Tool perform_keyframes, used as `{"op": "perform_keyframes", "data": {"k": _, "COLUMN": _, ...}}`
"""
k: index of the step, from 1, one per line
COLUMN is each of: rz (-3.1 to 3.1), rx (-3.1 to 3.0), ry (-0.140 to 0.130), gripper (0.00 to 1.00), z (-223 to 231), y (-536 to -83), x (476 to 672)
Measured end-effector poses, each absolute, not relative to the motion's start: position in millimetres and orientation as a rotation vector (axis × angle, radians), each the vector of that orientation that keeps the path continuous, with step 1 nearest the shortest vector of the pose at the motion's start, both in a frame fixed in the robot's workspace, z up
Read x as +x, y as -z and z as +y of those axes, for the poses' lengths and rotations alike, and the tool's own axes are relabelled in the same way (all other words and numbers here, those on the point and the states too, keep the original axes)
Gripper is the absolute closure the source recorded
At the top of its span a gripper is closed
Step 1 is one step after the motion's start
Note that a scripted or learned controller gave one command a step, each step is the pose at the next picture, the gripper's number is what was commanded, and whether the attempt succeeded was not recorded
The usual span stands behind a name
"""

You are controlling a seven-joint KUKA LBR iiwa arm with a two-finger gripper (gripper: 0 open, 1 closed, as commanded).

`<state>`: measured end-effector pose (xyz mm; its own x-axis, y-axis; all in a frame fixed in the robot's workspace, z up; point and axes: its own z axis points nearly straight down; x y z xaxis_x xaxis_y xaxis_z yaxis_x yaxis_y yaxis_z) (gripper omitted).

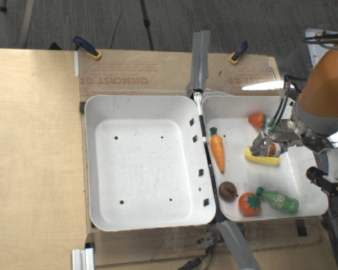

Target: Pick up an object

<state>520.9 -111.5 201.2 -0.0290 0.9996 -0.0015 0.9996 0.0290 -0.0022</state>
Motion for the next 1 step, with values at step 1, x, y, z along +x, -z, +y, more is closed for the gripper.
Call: {"op": "perform_keyframes", "data": {"k": 1, "rz": -2.251, "rx": -2.189, "ry": -0.007, "gripper": 1.0, "z": -112.2, "y": -209.2, "x": 521.3}}
